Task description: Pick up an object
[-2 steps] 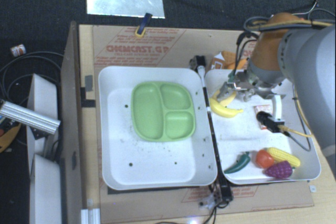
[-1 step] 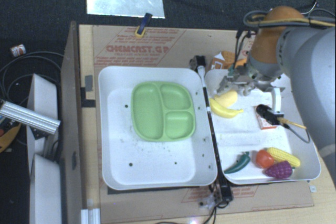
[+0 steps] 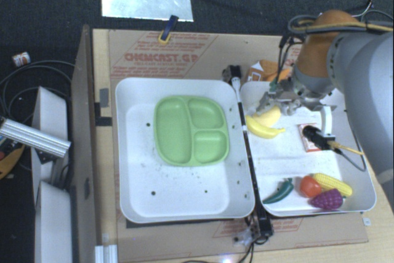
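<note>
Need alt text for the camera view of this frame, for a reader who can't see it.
The grey arm reaches in from the right, its gripper just above a banana in the right bin. That bin also holds a tomato, corn, grapes and a green pepper. The left bin holds a green divided plate.

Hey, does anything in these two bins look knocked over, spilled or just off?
Nothing spilled. The green divided plate sits slightly askew in the left bin, and the banana lies against the right bin's left wall, beneath the gripper.
</note>
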`<state>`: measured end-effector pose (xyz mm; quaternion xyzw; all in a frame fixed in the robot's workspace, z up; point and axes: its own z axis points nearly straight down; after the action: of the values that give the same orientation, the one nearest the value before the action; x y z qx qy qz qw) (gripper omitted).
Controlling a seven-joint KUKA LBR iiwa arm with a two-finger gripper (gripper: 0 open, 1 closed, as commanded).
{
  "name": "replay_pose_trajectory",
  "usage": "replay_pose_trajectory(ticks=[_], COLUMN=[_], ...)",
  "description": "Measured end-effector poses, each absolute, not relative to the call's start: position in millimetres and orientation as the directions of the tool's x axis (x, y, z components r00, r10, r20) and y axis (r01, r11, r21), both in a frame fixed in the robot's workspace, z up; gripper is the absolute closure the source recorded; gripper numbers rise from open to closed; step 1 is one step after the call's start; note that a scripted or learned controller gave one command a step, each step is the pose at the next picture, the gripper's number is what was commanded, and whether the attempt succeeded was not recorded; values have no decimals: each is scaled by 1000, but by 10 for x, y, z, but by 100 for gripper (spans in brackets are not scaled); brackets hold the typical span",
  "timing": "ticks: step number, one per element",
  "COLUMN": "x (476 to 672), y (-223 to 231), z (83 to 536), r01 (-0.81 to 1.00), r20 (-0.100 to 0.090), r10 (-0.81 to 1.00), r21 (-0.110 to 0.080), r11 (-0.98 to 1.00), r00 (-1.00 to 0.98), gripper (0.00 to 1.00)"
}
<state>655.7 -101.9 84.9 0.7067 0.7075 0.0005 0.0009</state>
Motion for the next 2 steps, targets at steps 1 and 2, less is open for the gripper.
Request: replay_pose_trajectory(ticks=[1, 2], x=[6507, 6540], y=[-967, -974], z=[848, 852], r01=[1000, 1000], r20=[-1, -1], r10=[1000, 1000], r21=[2, 4], r11=[4, 4], r00=[-4, -4], gripper=[0, 0])
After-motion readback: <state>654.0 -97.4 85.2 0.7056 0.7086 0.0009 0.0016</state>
